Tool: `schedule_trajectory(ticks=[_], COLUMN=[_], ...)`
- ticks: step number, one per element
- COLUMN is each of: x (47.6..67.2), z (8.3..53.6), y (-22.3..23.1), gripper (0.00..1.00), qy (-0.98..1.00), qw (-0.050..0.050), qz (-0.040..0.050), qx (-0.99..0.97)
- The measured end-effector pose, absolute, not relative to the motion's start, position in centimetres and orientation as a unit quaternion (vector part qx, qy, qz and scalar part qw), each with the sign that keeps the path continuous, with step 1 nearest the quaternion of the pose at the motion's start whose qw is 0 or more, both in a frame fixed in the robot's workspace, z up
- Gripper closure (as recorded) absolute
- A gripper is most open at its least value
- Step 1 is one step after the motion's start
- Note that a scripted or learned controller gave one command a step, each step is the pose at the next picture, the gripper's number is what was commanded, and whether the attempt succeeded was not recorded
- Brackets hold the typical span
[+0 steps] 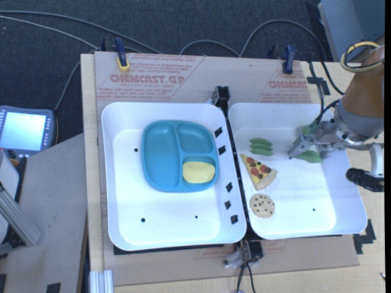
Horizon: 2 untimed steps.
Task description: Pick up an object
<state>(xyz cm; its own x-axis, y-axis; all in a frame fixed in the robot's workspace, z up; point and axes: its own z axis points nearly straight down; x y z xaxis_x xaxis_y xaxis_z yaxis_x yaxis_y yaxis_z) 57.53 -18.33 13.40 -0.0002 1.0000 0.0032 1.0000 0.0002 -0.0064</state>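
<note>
Nearest the camera in the right bin (342, 221) lies the cookie (263, 205); then the pizza slice (258, 170); farther, the gripper (303, 151) hangs low, its spread impossible to tell; a green piece (311, 157) lies directly beneath it, long axis roughly left-right.

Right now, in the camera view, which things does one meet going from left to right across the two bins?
Blue divided plate → yellow piece in it → pizza slice → green item at the gripper.

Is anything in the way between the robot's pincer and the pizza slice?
Nothing visible is. The pincer sits by a green piece in the right bin, and only bare white floor lies between it and the pizza slice.
</note>
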Motion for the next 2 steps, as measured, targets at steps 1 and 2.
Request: schedule_trajectory(ticks=[1, 2], x=[57.4, 57.6], z=[8.2, 9.7], y=[-18.2, -18.3], gripper=[0.0, 1.0], qy=[-0.707, -0.707], qw=[0.004, 0.0], qz=[0.0012, -0.0007], qx=[-0.707, -0.707])
